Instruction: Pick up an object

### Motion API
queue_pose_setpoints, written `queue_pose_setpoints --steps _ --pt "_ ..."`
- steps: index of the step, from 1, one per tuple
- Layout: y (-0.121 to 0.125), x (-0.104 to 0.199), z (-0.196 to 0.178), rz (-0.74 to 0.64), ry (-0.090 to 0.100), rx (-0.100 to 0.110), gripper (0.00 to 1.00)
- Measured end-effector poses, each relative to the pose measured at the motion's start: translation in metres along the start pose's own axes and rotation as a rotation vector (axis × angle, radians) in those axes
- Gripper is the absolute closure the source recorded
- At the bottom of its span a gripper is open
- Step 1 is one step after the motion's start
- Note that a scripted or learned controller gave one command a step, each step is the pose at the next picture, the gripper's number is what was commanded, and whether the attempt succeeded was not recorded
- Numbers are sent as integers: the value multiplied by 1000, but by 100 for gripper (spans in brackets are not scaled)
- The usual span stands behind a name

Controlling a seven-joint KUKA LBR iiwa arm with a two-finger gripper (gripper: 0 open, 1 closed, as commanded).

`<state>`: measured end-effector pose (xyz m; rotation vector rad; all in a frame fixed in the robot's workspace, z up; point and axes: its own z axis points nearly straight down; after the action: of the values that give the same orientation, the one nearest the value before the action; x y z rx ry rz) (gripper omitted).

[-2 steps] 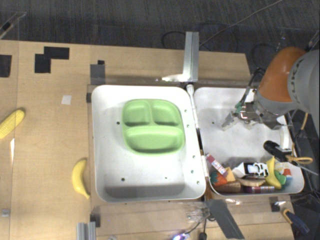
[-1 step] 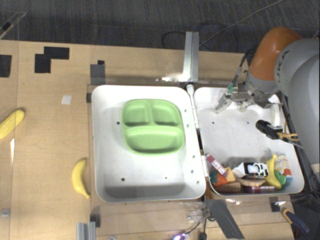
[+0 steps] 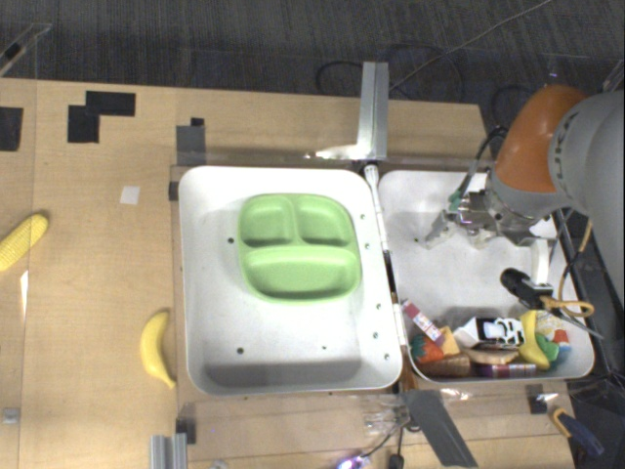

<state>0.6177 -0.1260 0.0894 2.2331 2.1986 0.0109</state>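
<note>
Though the gripper (image 3: 467, 219) hangs over the bare upper floor of the right bin (image 3: 430, 189), nothing looks picked yet (its grip can't be read). The objects (image 3: 488, 340) sit heaped along that bin's lower edge, too jumbled to name, the wrist partly hidden by the arm (image 3: 557, 154).

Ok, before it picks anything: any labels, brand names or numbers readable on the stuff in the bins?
None can be read.
Black-and-white package in the right bin: has print, too small and blurred to read.
Red-and-white item beside it: markings blurred.
Green tray in the left bin: no text visible.
</note>
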Motion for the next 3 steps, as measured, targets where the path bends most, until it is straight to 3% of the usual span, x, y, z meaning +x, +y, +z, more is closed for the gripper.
queue_pose_setpoints --steps 1,2,3 --pt "-80 -14 -2 38 -1 -3 0" --pt "-121 17 -3 -24 -3 -11 0" --pt "-118 19 -15 -27 -1 -16 100"
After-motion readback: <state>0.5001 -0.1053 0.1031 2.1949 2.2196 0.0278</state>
